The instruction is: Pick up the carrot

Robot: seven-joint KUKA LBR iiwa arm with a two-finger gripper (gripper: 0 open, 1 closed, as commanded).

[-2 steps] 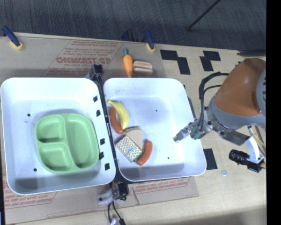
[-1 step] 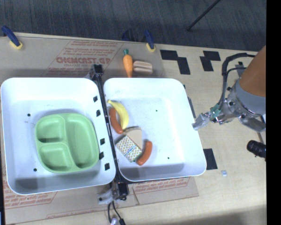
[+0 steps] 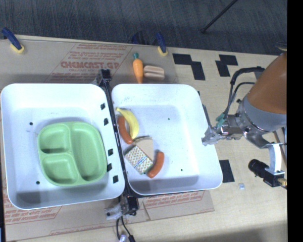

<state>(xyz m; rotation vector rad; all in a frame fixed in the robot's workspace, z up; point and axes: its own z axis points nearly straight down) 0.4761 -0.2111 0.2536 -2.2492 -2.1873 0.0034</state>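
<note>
Beside the pincer, spread not discernible, right bin with banana and sausages; farther, left bin with green tray; well away up-left, carrot outside both.

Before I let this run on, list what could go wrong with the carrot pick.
1. The small orange carrot with a green top lies on the bench beyond the right white bin, far from the gripper.
2. It nearly touches a tan layered sandwich piece, which may get nudged.
3. Orange sausages in the bin could be mistaken for it.
</note>
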